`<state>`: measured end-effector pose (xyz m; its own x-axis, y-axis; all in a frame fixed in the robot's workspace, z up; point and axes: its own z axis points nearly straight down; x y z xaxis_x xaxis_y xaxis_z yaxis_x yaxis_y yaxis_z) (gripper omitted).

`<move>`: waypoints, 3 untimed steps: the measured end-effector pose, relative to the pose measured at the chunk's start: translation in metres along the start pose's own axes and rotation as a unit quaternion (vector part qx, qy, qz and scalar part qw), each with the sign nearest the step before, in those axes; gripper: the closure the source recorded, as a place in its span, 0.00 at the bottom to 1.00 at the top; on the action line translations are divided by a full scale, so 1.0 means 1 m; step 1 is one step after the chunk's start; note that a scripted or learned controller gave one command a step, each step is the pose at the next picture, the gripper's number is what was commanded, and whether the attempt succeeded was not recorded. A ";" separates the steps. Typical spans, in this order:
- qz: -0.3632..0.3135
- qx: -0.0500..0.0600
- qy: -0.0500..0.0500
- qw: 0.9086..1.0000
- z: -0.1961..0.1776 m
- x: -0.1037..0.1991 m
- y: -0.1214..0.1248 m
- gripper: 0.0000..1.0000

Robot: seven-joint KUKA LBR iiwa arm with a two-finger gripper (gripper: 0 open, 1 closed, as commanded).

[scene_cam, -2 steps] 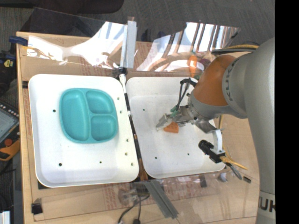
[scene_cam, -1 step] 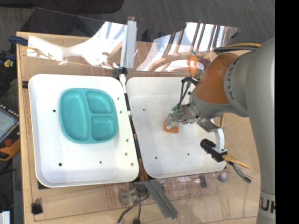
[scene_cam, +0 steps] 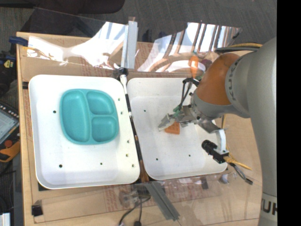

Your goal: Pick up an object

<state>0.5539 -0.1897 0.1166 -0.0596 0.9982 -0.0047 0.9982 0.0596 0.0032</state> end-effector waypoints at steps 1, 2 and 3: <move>-0.007 0.000 0.001 1.000 0.020 -0.002 0.008 0.00; -0.008 -0.001 -0.001 1.000 0.009 -0.003 0.009 1.00; -0.008 -0.001 -0.001 1.000 0.009 -0.003 0.009 0.00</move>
<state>0.5633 -0.1922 0.1072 -0.0757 0.9971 -0.0065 0.9971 0.0758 0.0048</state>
